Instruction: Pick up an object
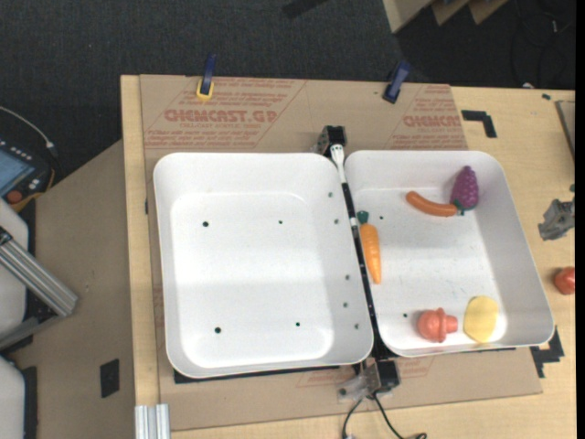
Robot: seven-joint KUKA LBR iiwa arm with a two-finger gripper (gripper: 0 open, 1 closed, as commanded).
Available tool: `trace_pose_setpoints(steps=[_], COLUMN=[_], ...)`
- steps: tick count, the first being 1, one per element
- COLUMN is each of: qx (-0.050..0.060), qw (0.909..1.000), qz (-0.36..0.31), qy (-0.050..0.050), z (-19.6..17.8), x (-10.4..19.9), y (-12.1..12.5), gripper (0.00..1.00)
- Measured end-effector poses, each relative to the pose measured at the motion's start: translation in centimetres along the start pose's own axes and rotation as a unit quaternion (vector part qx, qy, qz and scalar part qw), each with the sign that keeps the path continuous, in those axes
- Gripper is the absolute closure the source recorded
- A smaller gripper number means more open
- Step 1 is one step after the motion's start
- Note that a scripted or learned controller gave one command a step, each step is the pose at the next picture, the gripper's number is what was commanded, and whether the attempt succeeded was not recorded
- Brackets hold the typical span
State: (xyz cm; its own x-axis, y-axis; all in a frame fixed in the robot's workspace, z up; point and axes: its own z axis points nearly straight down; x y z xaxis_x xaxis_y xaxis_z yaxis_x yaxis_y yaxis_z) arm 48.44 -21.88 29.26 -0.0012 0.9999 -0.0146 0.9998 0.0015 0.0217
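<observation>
You are looking at the right bin: a carrot is lying against its left wall, a sausage and grapes near its far edge, a red toy and lemon at its near edge. The claw is sitting just right of it; you cannot tell its state.

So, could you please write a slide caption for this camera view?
Five toy foods, carrot, sausage, grapes, lemon, red piece, lie in the right bin.
</observation>
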Motion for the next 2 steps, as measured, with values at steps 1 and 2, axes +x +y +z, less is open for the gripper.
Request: trace_pose_setpoints(steps=[1, 2], qx=[-0.002, -0.003], qw=[1.0000, 1.0000], qz=[0.000, -0.001], qy=[-0.001, -0.002], z=[-1.0, -2.1], x=[-0.1, -0.1], y=[0.1, 0.2], gripper=[1.00, 1.00])
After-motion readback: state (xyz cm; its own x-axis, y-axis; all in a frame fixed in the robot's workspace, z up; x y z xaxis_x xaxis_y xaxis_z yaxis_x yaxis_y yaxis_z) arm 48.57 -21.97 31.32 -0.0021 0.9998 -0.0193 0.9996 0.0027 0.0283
